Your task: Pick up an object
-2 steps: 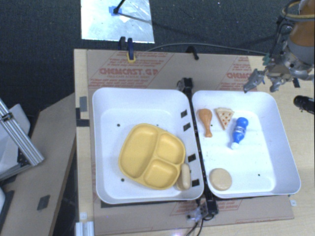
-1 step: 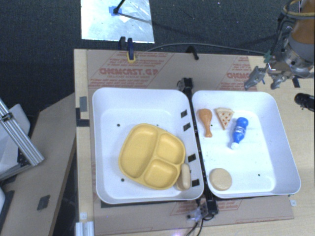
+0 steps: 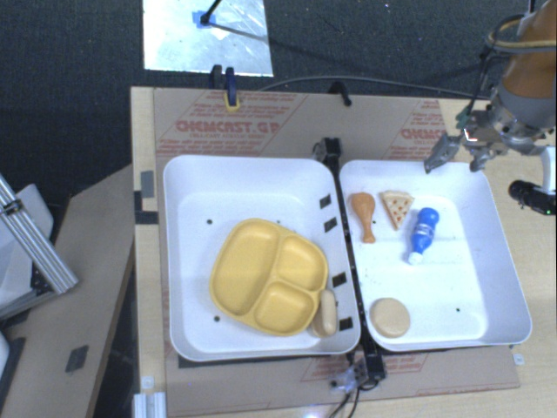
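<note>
- Tan wood surface (image 3: 148, 320) carries a brown printed board (image 3: 235, 124) under two shallow white bins side by side.
- Left bin (image 3: 196, 181): holds a yellow divided tray (image 3: 265, 277) with three compartments, lying flat and turned at an angle, toward the near right of the bin.
- Right bin (image 3: 492, 268): holds four small items, all apart from one another.
- Grey arm (image 3: 526, 68) with orange band enters from the far right; it sits above the far right corner of the right bin.
- Claw (image 3: 456, 155): two fingers spread apart, open, nothing between them. It hangs over the far rim of the right bin, well apart from every item.
- Blue bottle (image 3: 422, 232) with white cap, lying tilted in the middle of the right bin, cap toward the near side.
- Toy drumstick (image 3: 364, 214), orange-brown, far left part of the right bin, bone end pointing near.
- Round tan disc (image 3: 390, 316), near left corner of the right bin.
- Small tan bread-like piece (image 3: 326, 312) in the left bin, touching the near right edge of the yellow tray.
- Toy pizza slice (image 3: 397, 207), between drumstick and bottle, just beside both.
</note>
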Controlling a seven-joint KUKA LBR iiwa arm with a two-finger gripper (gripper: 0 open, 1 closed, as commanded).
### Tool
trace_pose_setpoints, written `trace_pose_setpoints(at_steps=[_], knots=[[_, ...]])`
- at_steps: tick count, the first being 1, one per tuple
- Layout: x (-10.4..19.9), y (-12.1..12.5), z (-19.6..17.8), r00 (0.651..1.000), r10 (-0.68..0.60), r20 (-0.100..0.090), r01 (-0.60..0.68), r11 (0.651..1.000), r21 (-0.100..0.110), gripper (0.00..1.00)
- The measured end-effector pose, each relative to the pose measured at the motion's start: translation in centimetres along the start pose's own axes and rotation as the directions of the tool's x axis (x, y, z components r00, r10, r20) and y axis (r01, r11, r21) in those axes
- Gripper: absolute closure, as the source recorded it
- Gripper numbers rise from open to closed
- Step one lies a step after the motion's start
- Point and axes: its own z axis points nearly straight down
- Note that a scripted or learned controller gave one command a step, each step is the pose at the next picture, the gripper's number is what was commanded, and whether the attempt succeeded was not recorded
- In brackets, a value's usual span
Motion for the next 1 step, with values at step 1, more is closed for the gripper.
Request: trace_pose_setpoints(at_steps=[1], knots=[[0.56,0.60,4.38,1.000,-0.003,0.000,0.003,1.000,-0.001,0.00]])
